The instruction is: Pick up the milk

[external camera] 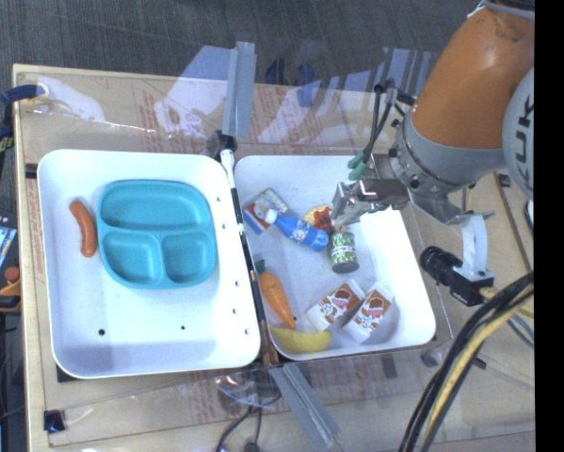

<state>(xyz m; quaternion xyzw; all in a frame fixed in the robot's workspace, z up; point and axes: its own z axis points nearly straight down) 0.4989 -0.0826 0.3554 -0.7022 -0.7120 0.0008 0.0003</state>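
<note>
A: Where is the milk?

B: Two small milk cartons (355,310) lie side by side near the front edge of the right bin (411,281), touching each other, just right of a banana (300,339) and a carrot (276,296).

A: And the end effector?

B: The end effector (349,207) hangs over the back half of that bin, well apart from the cartons. I cannot tell whether it is spread or closed; nothing visible sits in it. Just below it stands a small green can (344,250), and to its left lie a blue bottle (298,233) and a small red and white packet (262,209).

A: What about the left bin?

B: The left bin (65,323) holds a blue divided plate (157,231), with a sausage (85,227) lying just beside the plate's left edge. Both bins rest on the tabletop (112,111).
</note>
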